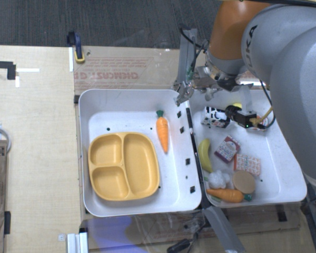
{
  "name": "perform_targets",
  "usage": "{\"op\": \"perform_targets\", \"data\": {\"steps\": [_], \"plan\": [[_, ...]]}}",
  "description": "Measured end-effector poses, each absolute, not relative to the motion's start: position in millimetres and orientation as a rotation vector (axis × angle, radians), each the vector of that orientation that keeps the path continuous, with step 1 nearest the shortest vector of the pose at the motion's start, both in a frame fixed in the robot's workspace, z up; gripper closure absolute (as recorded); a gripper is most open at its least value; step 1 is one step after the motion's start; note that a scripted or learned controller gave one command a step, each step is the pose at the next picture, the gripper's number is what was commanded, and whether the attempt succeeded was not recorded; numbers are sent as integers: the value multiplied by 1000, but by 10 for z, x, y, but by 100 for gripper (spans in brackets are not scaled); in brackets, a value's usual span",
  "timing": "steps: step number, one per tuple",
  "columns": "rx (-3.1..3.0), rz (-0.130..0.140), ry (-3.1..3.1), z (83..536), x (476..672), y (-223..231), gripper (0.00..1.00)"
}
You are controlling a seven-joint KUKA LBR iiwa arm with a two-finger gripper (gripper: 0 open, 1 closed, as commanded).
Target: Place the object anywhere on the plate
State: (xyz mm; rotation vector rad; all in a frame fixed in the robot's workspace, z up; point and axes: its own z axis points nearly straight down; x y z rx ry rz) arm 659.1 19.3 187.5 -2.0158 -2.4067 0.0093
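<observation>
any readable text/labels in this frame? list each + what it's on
"CHEMCOZ…", mirrored or upside down, only partly legible: red print on the cardboard sheet behind the left bin.
"KUKA", partly visible: on the arm's grey casing.
Print on the small packets in the right bin: too small to read.

A robotics lab: a grey arm (284,41) reaches over two white bins (89,109) of toy food on a taped, marked wooden bench (31,141).
</observation>
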Motion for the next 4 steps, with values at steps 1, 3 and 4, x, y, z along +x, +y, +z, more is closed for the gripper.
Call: {"op": "perform_targets", "data": {"steps": [1,3,4], "plan": [[-2016,9,-2407,1875,6591,193,0],[-2012,19,-2407,1924,6595,190,0],[-1764,8,-2594,1879,6069,376,0]]}}
